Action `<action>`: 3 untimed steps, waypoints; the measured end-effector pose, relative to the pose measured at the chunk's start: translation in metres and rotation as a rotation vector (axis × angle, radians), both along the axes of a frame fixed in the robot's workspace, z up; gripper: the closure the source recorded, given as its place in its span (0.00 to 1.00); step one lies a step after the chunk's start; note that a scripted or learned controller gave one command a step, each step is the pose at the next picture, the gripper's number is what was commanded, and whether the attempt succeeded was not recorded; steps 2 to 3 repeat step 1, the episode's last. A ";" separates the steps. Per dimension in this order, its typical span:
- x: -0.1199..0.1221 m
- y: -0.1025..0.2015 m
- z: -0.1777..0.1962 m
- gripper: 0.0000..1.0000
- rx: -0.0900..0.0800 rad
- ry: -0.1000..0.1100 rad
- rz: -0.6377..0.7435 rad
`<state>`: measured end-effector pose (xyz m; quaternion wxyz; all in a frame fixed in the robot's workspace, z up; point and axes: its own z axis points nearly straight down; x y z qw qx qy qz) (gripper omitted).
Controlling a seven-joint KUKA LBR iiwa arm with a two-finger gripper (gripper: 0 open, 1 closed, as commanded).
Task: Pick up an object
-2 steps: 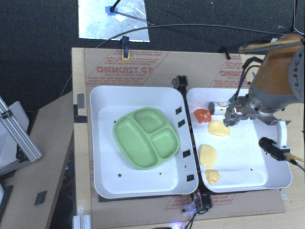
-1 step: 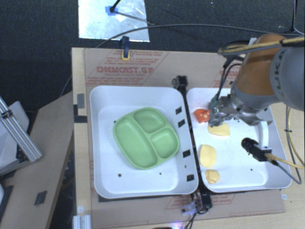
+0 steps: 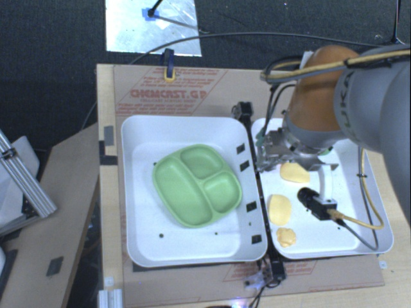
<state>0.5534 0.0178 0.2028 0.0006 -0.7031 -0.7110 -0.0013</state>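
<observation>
grey arm (image 3: 359,95) above yellow pieces (image 3: 295,172) in right bin (image 3: 379,230)

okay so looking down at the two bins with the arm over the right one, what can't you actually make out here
- Gripper: in the camera view the arm's wrist covers most of it, so its finger state cannot be read.
- Right bin: its upper part is hidden under the arm.
- Yellow piece nearest the gripper: partly overlapped, so contact is unclear.
- Printed text on the board: too small to read fully.
</observation>
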 end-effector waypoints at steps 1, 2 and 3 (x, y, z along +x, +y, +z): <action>-0.015 0.055 0.017 1.00 0.000 -0.001 0.000; -0.015 0.055 0.017 1.00 0.000 -0.001 0.000; -0.015 0.055 0.017 1.00 0.000 -0.001 0.000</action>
